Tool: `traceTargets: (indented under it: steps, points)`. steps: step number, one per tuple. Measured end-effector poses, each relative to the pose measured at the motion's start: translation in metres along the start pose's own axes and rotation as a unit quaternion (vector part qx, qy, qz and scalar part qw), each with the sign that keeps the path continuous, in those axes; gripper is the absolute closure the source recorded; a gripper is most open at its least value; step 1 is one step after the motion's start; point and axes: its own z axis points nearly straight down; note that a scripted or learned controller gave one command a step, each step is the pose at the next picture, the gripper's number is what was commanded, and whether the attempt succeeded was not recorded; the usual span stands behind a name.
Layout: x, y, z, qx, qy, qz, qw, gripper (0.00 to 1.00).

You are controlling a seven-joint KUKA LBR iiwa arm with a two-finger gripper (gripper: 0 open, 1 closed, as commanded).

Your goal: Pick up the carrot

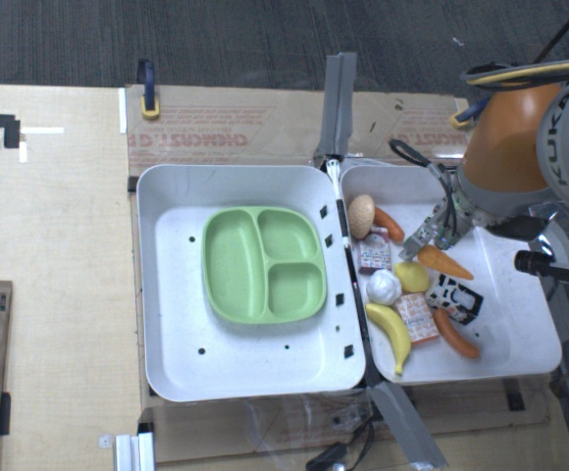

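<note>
Arm (535, 135) cut off at right edge; gripper (430, 235) fingers too small to tell.

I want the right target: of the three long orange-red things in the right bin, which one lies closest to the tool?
The middle orange one, right beside the tool; the others lie by the egg and at the near edge.

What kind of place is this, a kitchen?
Probably a robot test lab, not a kitchen: a KUKA arm reaches over white bins holding toy-like food such as a carrot and banana.
</note>
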Motion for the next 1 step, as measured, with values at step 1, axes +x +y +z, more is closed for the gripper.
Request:
traceTargets:
  steps: [1]
  points:
    - [0.0087, 0.0286, -0.0700, 0.000, -0.001, 0.162, 0.9868, 1.00]
